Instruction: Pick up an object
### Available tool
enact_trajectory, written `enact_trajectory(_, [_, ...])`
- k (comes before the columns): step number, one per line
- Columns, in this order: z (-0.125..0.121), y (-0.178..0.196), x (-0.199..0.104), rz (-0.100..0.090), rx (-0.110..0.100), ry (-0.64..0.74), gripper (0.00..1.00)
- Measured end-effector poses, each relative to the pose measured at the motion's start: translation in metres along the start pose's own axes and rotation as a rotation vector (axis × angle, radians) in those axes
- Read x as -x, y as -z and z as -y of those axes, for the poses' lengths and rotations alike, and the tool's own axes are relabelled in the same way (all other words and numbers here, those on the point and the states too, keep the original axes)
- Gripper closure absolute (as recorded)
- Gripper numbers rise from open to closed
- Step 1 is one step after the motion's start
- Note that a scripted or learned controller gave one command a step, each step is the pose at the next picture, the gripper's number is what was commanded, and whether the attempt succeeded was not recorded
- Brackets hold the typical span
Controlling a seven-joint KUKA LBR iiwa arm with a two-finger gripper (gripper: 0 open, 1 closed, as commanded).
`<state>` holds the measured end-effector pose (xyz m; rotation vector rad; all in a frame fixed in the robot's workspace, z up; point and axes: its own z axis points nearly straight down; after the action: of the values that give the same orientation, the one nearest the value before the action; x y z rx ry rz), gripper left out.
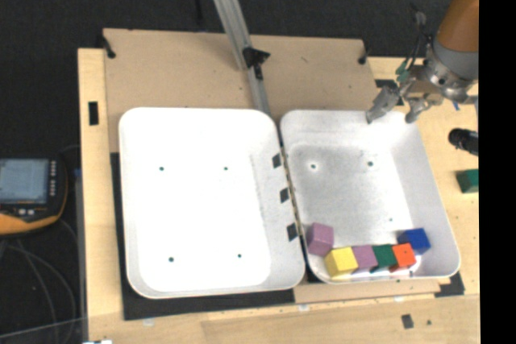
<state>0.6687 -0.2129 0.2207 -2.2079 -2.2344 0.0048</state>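
Six small blocks lie crowded along the near wall of the right bin [427,173]: a purple block [320,238] stands a little apart from the wall, then a yellow block [341,260], a lilac block [364,257], a green block [383,255], an orange block [403,255] and a blue block [415,239] in the near right corner. Most of them touch each other, and this is the first risk: a finger coming down on the row may land on top of a neighbour or push two blocks together, so that nothing is taken. The wall just beside them may also stop one finger. The purple block seems the easiest target, because it has free space on its far side.

Farther back, the bin floor is bare, and the left bin [145,133] beside it carries nothing to grasp.

At the far right corner the claw [398,105] hangs over the bin rim, its two fingers spread apart and holding nothing. It is well apart from the blocks, so a long move across the bin is needed, and a small aiming error there could mean a miss.
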Motion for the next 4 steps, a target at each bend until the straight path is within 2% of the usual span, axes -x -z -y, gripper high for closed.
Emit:
enact_trajectory(1, [0.021,0.002,-0.036,-0.001,0.002,-0.008,0.00])
enact_trajectory(2, [0.020,0.013,-0.034,0.001,0.008,-0.009,1.00])
enact_trajectory(3, [0.031,-0.027,-0.131,-0.004,0.000,-0.005,1.00])
enact_trajectory(4, [0.109,-0.024,-0.188,-0.003,0.001,-0.007,1.00])
